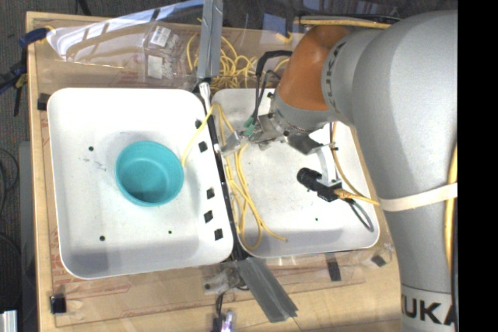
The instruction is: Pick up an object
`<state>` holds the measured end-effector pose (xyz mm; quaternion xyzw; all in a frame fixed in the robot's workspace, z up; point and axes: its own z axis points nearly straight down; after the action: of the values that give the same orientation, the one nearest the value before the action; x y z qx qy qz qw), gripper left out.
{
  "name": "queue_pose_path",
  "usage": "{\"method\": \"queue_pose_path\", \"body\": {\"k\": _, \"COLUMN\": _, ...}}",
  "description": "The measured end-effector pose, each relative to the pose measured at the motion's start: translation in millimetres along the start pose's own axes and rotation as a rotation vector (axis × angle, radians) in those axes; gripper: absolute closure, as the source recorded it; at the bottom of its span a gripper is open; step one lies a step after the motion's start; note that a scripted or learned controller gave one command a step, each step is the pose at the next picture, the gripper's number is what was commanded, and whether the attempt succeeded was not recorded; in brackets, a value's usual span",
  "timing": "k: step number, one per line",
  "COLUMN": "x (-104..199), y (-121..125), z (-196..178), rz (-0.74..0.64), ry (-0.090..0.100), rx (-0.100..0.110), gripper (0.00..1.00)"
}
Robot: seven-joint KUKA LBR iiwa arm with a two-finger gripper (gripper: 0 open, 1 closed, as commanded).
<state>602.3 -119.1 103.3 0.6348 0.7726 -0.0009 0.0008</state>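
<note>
A teal bowl point(150, 172) sits upright in the left bin point(78, 245), a little left of that bin's middle. My gripper point(250, 132) hangs low over the upper left part of the right bin point(311, 241), close to the divider between the bins. The grey wrist and orange band point(307, 78) cover it from above. A small green patch shows at the gripper's tip, too small to identify. The bowl lies well to the left of the gripper, apart from it.
Yellow cables point(241, 198) trail along the divider and into the right bin's left side. A clear plastic sheet point(140, 39) and a metal bar point(208, 35) lie behind the bins. The arm's large grey body point(405, 113) covers the bench's right side.
</note>
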Motion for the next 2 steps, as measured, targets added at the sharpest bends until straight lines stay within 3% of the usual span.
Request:
{"method": "queue_pose_path", "body": {"k": 1, "x": -30.1, "y": 50.2, "z": 7.7, "rz": 0.178, "ry": 0.003, "rx": 0.002, "gripper": 0.00}}
{"method": "queue_pose_path", "body": {"k": 2, "x": 6.8, "y": 6.1, "z": 8.3, "rz": 0.195, "ry": -0.008, "rx": -0.001, "gripper": 0.00}}
